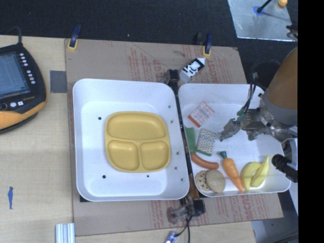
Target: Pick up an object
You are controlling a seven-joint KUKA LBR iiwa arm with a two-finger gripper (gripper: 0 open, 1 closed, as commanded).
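The gripper (229, 129) hangs over the right bin (223, 94), near that bin's centre. Its fingers look parted and nothing sits between them. The likeliest target is the sponge (206, 141), a small checked pad lying flat just at the gripper's 8 o'clock. It is probably light and soft, so it should squash rather than slip; pinching across its short sides seems best. At the bin's 6 o'clock lie a sausage (204, 161), a cookie (202, 180), a potato (215, 180) and a carrot (232, 172), with a banana (255, 172) at 5 o'clock; these look like smooth, rounded toys that could roll. A red packet (201, 114) lies at 10 o'clock. The left bin (86, 135) holds a yellow tray (137, 140).
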